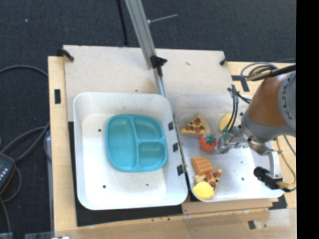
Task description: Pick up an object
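The right bin (pixel 242 185) holds several toy foods. A pizza slice (pixel 195 126) lies near its upper left, with a red tomato-like piece (pixel 208 142) just below it. Lower down are an orange waffle-like piece (pixel 202 165), a second small pizza slice (pixel 215 176) and a yellow lemon (pixel 203 189) at the bin's front left corner. A yellow piece (pixel 227 121) is partly hidden behind the arm. My gripper (pixel 223 144) is low in the right bin, right beside the red piece on its right side. Whether it touches that piece is unclear.
The left bin (pixel 89 183) holds a blue divided plate (pixel 136 143). A metal pole (pixel 142 29) slants up from between the bins. The arm's grey and orange wrist (pixel 266 111) covers the right bin's right side, with cables around it.
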You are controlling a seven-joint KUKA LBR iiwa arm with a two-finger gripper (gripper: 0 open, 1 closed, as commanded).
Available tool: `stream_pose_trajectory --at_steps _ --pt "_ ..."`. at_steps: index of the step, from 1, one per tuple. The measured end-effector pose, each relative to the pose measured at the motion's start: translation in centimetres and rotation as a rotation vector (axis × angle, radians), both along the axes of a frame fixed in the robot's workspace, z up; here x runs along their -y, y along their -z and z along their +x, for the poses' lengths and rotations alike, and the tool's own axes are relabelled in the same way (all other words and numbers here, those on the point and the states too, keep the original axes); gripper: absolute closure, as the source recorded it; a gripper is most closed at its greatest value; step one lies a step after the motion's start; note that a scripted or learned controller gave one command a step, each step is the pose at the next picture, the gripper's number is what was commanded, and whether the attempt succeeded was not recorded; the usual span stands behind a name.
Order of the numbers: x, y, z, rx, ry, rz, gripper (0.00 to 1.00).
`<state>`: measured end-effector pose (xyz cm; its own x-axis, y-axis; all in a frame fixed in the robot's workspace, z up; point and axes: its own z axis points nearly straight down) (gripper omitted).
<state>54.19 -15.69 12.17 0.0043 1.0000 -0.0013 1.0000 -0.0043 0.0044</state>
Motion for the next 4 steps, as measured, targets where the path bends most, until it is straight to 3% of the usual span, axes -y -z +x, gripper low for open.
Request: stream_pose_trajectory --at_steps 2,3,4 --pt "0.7 -9.3 1.4 0.002 -0.007 -0.001 1.0" --pt "1.0 -15.8 1.5 0.005 -0.008 -0.002 1.0" --pt "-4.4 -14.4 1.8 -0.003 -0.011 0.002 1.0"
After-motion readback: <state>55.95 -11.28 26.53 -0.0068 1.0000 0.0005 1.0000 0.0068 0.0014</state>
